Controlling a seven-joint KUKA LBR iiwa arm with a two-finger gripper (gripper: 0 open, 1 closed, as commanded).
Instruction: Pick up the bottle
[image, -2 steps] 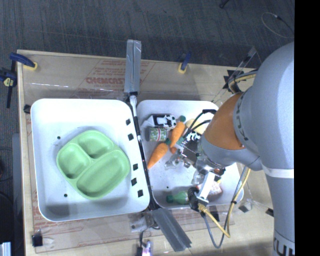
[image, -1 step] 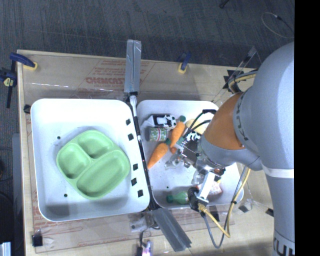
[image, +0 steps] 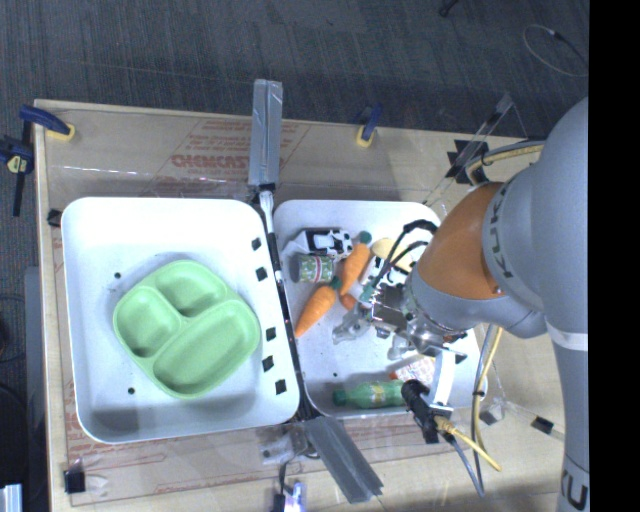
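Green bottle (image: 372, 394) flat, long axis left-right

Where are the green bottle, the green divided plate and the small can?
green bottle (image: 368, 394), camera view, its body.
green divided plate (image: 187, 327), camera view, central ridge.
small can (image: 314, 268), camera view, its side.

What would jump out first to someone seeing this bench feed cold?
The grey arm with its orange band looms over the right bin, its gripper low among the clutter. The bright green divided plate sits alone in the left bin. The green bottle lies on its side at the right bin's near edge, with two carrots further in.
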